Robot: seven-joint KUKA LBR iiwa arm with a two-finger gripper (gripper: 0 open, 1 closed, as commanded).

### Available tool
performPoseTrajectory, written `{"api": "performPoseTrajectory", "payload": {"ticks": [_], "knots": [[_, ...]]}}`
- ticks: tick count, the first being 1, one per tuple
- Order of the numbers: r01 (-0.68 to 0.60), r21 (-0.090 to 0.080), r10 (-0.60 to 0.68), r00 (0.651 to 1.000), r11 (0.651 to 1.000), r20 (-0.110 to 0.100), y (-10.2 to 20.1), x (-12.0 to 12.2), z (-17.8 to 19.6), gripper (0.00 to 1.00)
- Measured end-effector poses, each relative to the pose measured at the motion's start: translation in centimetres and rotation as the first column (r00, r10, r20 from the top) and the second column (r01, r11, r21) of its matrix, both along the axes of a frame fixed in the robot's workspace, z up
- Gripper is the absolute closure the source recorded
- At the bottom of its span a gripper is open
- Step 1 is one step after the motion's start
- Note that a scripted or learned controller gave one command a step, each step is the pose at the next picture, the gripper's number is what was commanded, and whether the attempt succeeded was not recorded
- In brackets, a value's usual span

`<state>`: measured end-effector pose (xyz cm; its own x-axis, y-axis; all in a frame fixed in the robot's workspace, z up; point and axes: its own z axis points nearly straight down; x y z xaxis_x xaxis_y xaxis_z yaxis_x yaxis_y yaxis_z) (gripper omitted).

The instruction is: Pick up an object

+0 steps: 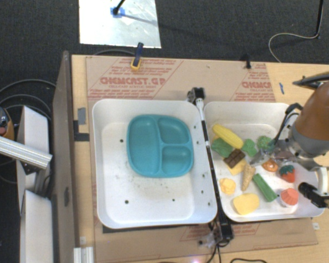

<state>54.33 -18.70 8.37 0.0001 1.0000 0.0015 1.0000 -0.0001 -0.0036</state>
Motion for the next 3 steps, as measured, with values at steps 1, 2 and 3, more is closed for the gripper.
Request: {"api": "performPoseTrajectory", "payload": {"ticks": [1, 2, 3], "knots": [[-0.003, -0.002, 0.003, 1.0, 1.0, 0.008, 0.0, 0.4, 1.1, 1.0], [-0.005, -0.001, 0.005, 1.0, 1.0, 0.004, 6.6, -0.8, 6.5, 1.0], [-0.008, -0.001, 0.008, 1.0, 1.0, 0.008, 12.5, 1.9, 11.8, 1.0]]}}
